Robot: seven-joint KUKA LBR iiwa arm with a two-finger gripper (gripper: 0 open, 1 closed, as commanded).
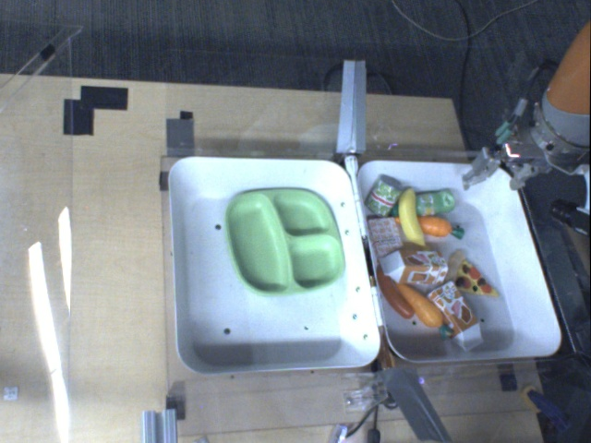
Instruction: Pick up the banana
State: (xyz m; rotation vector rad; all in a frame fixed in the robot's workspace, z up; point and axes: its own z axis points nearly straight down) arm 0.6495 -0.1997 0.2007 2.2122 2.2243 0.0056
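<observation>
Can't tell from here how open my gripper [499, 161] is, but the banana [409, 216] sits jammed against the carrot [434, 228], so I might grab both.

A divided tray [282, 238] is set in the left bin [199, 340]; the banana [408, 215] is laid among items in the right bin [526, 284].

Robotics lab: light wood table [102, 275] w/ two white bins [194, 340] fixed side by side, metal divider post [353, 109], black cable [462, 26] on dark carpet, toy food for testing.
</observation>
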